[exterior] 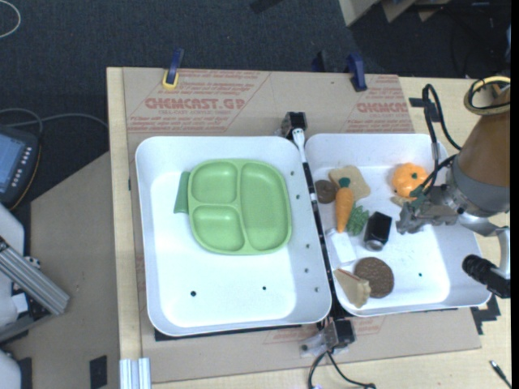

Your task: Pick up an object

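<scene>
Here, toy carrot [345,207] in right bin [422,294], long axis near vertical, green top upward. Well left of gripper [408,220], black block [378,230] between. Finger spread: cannot tell; nothing visibly held.

Left white bin [162,241] sits on the brown board [243,96], and inside it, toward the upper middle, lies a green divided plate [239,205] with three compartments. Above that bin, at the board's far edge, a yellow clamp [172,75] grips on the left and a blue clamp [355,71] further right. Off to the bin's left, past the board, a dark screen device [16,164] rests on the floor.
</scene>
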